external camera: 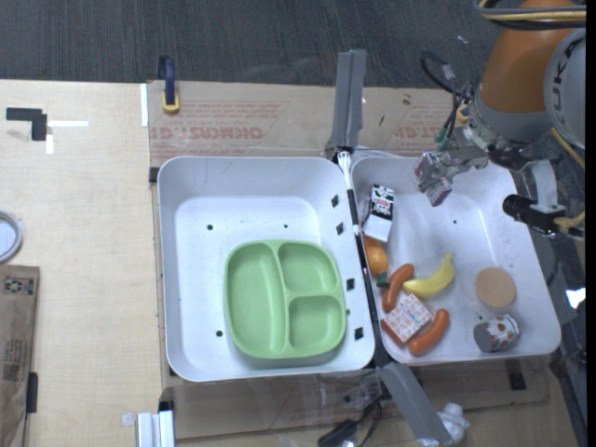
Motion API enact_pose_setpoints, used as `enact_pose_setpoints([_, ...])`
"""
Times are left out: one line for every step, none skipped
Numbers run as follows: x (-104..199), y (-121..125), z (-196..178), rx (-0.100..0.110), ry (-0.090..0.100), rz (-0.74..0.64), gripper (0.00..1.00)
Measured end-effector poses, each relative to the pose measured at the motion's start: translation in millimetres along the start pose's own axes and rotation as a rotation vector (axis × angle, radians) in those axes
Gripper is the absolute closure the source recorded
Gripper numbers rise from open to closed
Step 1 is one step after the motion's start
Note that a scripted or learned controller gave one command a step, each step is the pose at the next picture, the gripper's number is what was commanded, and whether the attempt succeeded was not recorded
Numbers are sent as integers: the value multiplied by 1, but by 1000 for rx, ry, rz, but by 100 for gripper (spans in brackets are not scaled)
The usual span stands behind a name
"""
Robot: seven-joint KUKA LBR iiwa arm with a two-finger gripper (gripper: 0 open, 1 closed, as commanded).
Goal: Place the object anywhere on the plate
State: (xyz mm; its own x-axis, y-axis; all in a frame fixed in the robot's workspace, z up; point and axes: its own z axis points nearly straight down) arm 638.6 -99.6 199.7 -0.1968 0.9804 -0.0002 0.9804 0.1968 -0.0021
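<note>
A light green plate (284, 298) with three compartments lies in the left white bin (186, 250). My gripper (436, 182) hangs over the back part of the right bin (526, 240), a little right of a black and white carton (380, 203). The toy food lies nearer the front than the gripper: a yellow banana (432, 278), an orange (375, 255), two red sausages (398, 285) (429, 332) and a small red checked box (408, 318). Nothing shows beneath the gripper except bare bin floor.
A tan round piece (495, 288) and a small tin (495, 333) sit at the right bin's front right. A grey divider post (349, 101) stands between the bins at the back. Cables and a black fitting (531, 210) hang off the arm at right.
</note>
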Motion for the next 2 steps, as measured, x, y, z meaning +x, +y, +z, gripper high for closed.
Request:
enact_pose_setpoints([-4,14,78,-2,-1,-277,100])
enact_pose_setpoints([-6,7,106,-1,1,-234,100])
